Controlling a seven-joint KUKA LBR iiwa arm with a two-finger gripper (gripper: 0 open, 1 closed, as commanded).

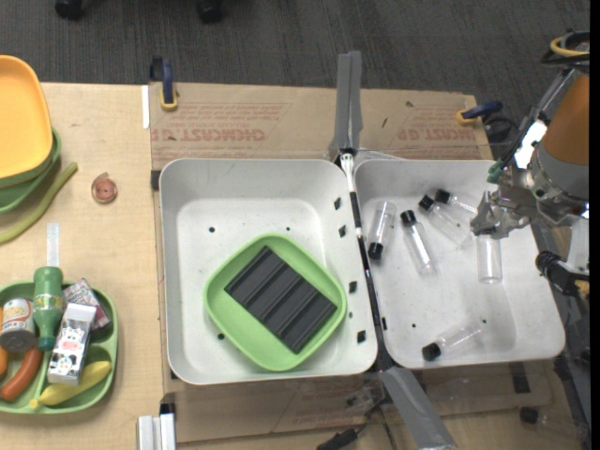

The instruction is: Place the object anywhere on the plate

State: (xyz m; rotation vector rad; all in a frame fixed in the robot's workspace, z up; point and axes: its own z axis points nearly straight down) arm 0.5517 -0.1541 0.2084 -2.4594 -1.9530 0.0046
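A green square plate [221, 300] lies tilted in the left bin [187, 204], and a dark grey ridged slab [281, 295] rests on it. Several clear vials with black caps lie in the right bin [525, 331]: one [379, 230] near the divider, one [416, 242] beside it, one [438, 201] further back, one [454, 339] near the front. My gripper [491, 221] hangs over the right bin's far right side. A clear vial [489, 259] sits just below it; I cannot tell whether it is held or lying on the bin floor.
A yellow and green stack of dishes [21, 129] and a green tray of toy food [56, 345] stand on the bench at the left. Cardboard [244, 125] lies behind the bins. Clamps [165, 82] sit at the back corners.
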